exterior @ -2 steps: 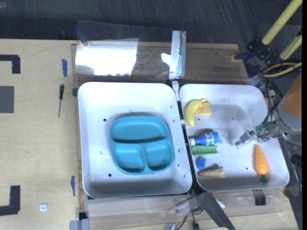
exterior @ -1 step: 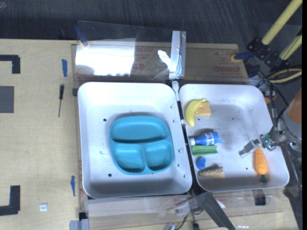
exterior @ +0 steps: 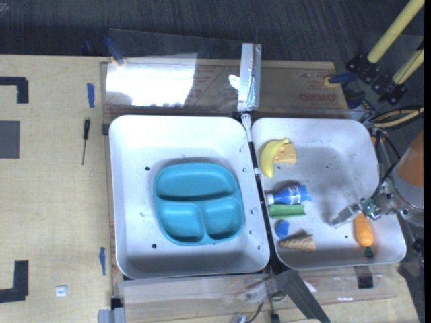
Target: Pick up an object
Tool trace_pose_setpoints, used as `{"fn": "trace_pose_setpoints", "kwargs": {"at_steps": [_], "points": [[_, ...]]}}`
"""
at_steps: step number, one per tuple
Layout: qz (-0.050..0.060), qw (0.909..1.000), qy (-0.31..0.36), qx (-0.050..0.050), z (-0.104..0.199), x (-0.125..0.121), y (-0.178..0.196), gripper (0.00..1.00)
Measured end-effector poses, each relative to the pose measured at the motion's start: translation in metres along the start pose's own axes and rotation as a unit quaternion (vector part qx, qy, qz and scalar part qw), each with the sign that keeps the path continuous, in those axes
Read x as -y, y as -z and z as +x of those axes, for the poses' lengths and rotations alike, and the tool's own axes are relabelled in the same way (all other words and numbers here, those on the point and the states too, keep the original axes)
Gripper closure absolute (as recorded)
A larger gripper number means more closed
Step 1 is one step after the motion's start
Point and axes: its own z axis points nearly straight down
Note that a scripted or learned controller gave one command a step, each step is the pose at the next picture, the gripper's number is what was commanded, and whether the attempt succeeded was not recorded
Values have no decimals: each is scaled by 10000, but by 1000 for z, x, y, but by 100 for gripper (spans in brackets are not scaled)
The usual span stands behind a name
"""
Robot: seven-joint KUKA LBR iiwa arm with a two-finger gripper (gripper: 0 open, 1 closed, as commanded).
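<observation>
My gripper is low in the right bin, near its right wall, with the arm coming in from the right edge. An orange carrot lies just below and to the right of the gripper, close to it but not visibly held. Along the bin's left side lie a yellow banana with a cheese wedge, a blue and white bottle, a green stick, a small blue piece and a brown waffle cone.
The left bin holds a blue divided plate. A metal divider post stands behind the bins, between them. Yellow-handled gear and cables sit at the far right.
</observation>
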Motion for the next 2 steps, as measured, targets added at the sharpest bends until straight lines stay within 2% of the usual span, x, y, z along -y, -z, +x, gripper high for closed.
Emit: {"fn": "trace_pose_setpoints", "kwargs": {"at_steps": [1,2], "points": [[-2,10000,-19,23,-2,1,9,100],[-16,9999,149,44,47,-61,98,100]]}}
